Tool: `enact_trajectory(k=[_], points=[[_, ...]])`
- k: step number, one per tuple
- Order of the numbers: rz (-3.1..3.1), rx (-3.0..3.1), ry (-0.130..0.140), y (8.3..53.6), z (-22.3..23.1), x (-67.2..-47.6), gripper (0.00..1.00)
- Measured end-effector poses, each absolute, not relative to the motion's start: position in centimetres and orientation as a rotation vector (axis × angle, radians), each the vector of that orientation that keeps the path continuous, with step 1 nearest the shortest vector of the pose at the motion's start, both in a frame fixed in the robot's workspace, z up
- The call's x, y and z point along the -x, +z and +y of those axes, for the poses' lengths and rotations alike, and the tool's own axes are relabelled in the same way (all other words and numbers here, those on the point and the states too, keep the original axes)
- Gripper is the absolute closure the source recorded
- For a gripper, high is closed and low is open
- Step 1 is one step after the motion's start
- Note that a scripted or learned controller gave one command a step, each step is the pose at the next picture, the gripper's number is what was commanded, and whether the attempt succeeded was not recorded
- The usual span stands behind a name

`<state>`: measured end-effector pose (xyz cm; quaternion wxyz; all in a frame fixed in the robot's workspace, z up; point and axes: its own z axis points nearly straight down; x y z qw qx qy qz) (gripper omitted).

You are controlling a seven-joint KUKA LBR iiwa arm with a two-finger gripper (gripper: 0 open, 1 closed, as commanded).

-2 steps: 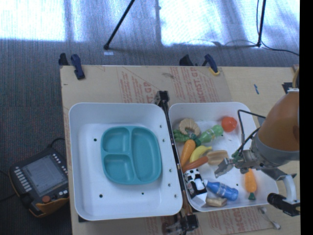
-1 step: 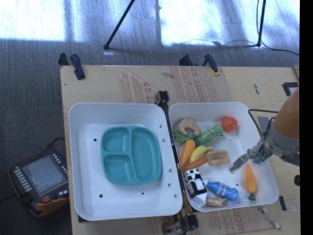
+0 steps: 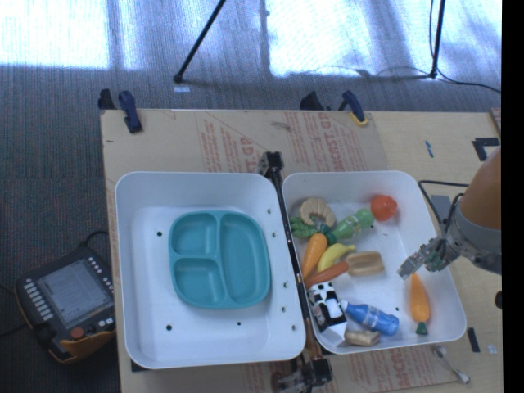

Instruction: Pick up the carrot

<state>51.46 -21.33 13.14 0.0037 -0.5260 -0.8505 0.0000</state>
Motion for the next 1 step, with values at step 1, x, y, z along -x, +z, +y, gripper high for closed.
enact_trajectory(k=[1], points=[[-2.516, 1.869, 0.002, 12.12, -16.08, -49.2, 1.0]])
